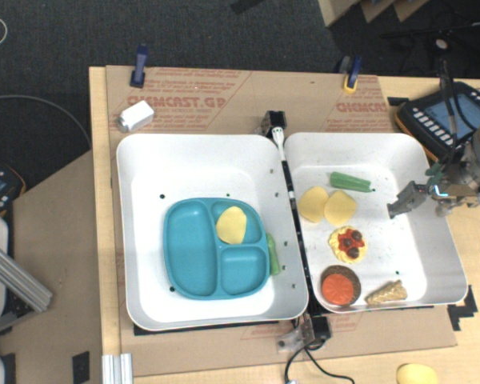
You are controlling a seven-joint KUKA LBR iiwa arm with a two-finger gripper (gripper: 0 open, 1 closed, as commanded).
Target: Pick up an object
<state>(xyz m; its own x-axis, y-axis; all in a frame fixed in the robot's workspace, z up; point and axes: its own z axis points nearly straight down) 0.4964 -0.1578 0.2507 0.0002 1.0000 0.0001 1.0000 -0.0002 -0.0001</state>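
My gripper (402, 204) hangs over the right part of the right bin (400, 154), to the right of the food items and touching none of them. In that bin lie a green pod (350, 182), two pale yellow rounds (313, 204) (341, 208), a small tart with red topping (348, 244), a red-orange bowl (340, 286) and a tan wedge (386, 293). The left bin (144, 214) holds a teal divided tray (192, 250) with a yellow piece (232, 225) in its upper compartment. A green strip (273, 254) lies against the tray's right edge.
A white block (136, 116) and two blue clamps (139, 66) (351, 73) sit on the board behind the bins. A black pendant (444, 118) lies at the far right. A yellow object (416, 373) rests on the bench at the bottom right.
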